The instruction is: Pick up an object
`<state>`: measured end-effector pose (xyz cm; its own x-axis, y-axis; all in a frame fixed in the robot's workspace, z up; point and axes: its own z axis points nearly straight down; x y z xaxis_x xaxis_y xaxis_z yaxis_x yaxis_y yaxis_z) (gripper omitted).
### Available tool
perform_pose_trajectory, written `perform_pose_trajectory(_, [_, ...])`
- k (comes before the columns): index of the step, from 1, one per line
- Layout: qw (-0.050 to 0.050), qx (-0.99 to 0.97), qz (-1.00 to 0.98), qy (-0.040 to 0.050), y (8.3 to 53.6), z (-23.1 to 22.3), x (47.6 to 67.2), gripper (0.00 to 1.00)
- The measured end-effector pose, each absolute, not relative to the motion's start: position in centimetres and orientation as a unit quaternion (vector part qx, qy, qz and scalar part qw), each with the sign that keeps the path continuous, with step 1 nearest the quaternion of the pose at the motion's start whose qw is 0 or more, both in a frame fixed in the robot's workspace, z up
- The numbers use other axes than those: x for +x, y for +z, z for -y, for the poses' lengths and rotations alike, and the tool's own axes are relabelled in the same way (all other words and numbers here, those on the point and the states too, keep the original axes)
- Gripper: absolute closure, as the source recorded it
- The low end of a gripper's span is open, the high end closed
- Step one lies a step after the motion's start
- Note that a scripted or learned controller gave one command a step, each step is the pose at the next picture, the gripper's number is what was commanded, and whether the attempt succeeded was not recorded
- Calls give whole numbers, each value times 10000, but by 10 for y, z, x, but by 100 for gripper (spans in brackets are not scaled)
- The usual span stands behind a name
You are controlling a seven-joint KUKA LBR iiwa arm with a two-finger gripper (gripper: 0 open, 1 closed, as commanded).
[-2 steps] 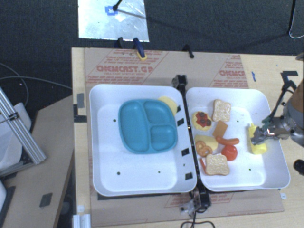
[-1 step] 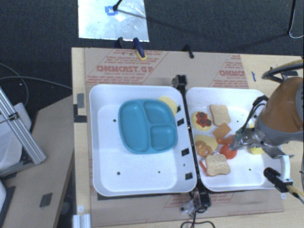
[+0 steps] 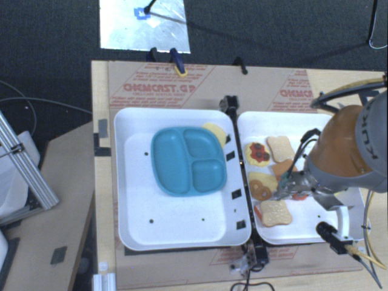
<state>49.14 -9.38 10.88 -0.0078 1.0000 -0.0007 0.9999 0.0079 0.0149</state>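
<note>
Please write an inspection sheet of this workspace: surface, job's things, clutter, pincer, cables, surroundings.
Surface: two shallow white plastic bins side by side on a brown board.
Job's things: flat toy food pieces in the right bin, among them a tan bread-shaped slice and a red-topped round piece.
Clutter: blue three-compartment plastic tray in the left bin, a yellow piece behind it.
Pincer: pincer low among the food; finger state unclear.
Cables: black cable at left.
Surroundings: dark floor, shiny metal sheet.

Blue divided plate (image 3: 187,161) in left white bin (image 3: 136,223), tan toast (image 3: 276,213) just below the tool (image 3: 285,190), red-yellow pizza piece (image 3: 259,153) above it, brown red-lettered counter (image 3: 200,83).
</note>
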Motion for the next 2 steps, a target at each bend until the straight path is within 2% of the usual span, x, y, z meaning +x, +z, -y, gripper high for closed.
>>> perform_pose_trajectory(1, [39,7020,-7121,56,190,24,544,100])
perform_pose_trajectory(2, [-15,7022,-7120,18,184,-69,530,100])
